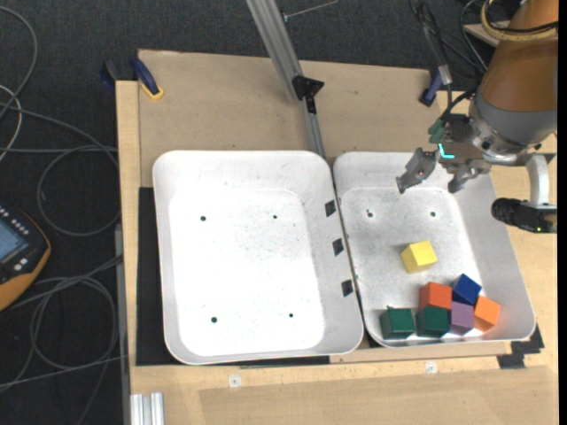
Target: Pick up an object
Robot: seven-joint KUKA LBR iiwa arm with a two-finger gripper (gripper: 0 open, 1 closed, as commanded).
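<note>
Two shallow white bins sit side by side on the bench – the left bin (177, 237) holds no blocks, the right bin (372, 237) holds seven. Counted left to right in the right bin: two dark green blocks, the first (399, 322) and the second (433, 321), touching each other along the near edge; one yellow block (419, 255) alone near the middle of the bin floor, apart from the rest; one red-orange block (434, 295) just behind the second green; one purple block (462, 316); one blue block (467, 288) behind it; one orange block (486, 311) nearest the right wall. All but the yellow are bunched toward the near right corner. The yellow block is a small cube, slightly turned, its top face brightest. The gripper (436, 174) hangs above the far edge of the right bin – its two fingers spread apart, nothing between them, touching no block
</note>
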